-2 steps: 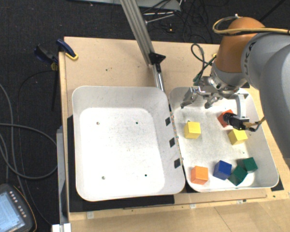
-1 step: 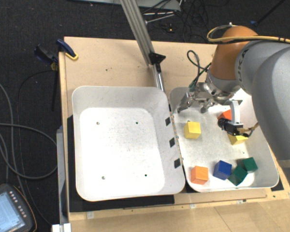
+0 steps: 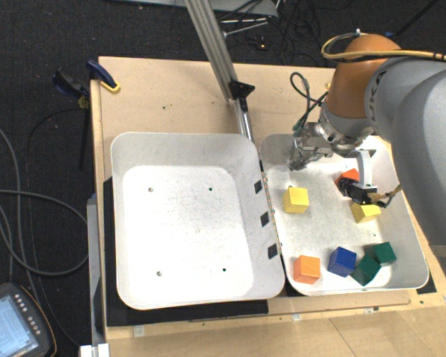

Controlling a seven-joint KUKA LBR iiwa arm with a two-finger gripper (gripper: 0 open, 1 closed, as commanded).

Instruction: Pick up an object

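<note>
Blocks lie in the right bin (image 3: 401, 207): a yellow cube (image 3: 296, 199) near its centre, an orange block (image 3: 307, 268), blue block (image 3: 343, 261) and two green blocks (image 3: 375, 262) along the near edge. A second yellow block (image 3: 366, 212) and a red piece (image 3: 348, 177) sit partly hidden under the arm (image 3: 409, 103). Gripper (image 3: 303, 155) hangs over the bin's far corner, apart from every block; whether its jaws are open cannot be told. Left bin (image 3: 134, 155) adjoins.
</note>
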